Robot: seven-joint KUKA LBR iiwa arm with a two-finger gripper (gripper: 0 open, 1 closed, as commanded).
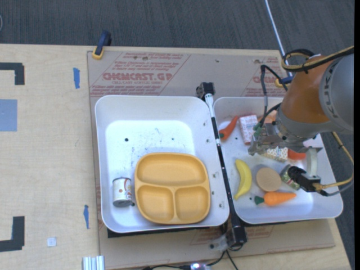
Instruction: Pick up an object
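Where grey carpet [169,10] ends, a tan bench [45,167] bears brown board [169,72].

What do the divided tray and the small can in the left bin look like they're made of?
Divided tray: probably molded plastic, matte yellow-orange, with soft rounded rims around its three compartments. Small can: likely metal, judging by a silvery rim at the end, with a printed label around its body; too small to be sure.
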